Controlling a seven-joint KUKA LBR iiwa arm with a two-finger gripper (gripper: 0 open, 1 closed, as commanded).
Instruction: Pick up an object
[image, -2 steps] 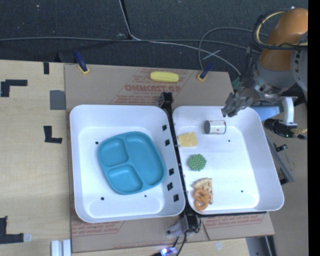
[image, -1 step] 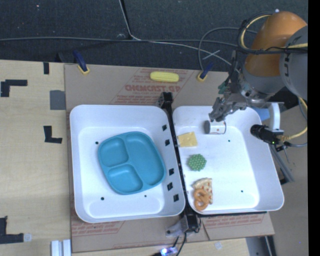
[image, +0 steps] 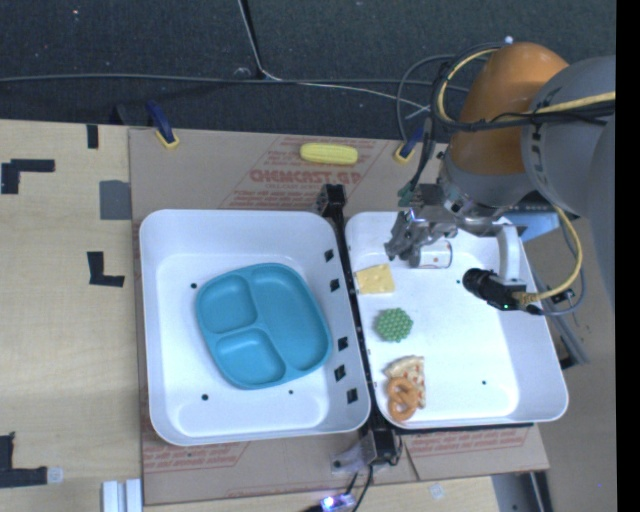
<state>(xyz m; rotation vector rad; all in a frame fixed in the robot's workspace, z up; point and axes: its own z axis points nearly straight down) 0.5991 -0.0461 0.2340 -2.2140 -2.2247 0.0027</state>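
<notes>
In the right bin (image: 520, 400) lie a yellow cheese wedge (image: 375, 279), a green bumpy ball (image: 393, 324) and a brown pretzel (image: 405, 385). My gripper (image: 404, 243) hangs over the bin's far left part, just above and to the right of the cheese wedge. Nothing shows between its fingers. The grey arm with its orange band (image: 505, 95) comes in from the upper right.
The left bin (image: 160, 300) holds a blue divided plate (image: 263, 324). A yellow corn cob (image: 328, 153) lies on the cardboard behind the bins. A black divider (image: 345, 300) separates the two bins. Cables loop beside the arm at the right.
</notes>
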